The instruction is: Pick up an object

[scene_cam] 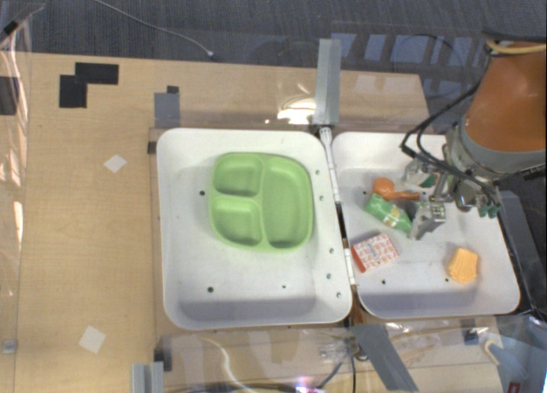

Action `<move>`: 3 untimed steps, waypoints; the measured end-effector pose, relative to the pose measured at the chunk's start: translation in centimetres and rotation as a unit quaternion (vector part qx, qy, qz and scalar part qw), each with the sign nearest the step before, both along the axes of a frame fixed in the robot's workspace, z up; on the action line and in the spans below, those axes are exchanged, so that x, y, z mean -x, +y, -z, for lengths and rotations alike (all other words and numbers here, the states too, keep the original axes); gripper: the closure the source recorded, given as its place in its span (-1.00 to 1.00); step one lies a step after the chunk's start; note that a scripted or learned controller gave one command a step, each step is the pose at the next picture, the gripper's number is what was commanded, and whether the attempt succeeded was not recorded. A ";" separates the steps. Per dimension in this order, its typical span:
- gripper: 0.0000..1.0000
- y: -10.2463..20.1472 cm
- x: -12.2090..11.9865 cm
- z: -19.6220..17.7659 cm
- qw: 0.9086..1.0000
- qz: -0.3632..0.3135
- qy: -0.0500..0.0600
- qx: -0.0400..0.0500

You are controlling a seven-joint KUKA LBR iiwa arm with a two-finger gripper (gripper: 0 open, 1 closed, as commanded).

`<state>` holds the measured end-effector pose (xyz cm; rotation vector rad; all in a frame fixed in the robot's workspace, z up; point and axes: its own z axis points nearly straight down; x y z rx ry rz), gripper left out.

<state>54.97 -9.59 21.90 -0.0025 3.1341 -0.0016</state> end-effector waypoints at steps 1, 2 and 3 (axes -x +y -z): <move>-1.00 -1.8 -4.0 11.5 0.993 0.115 -0.009 -0.001; 1.00 -1.6 -4.2 10.3 0.994 0.112 -0.013 0.000; 1.00 4.5 -6.9 3.0 0.956 0.293 -0.002 -0.004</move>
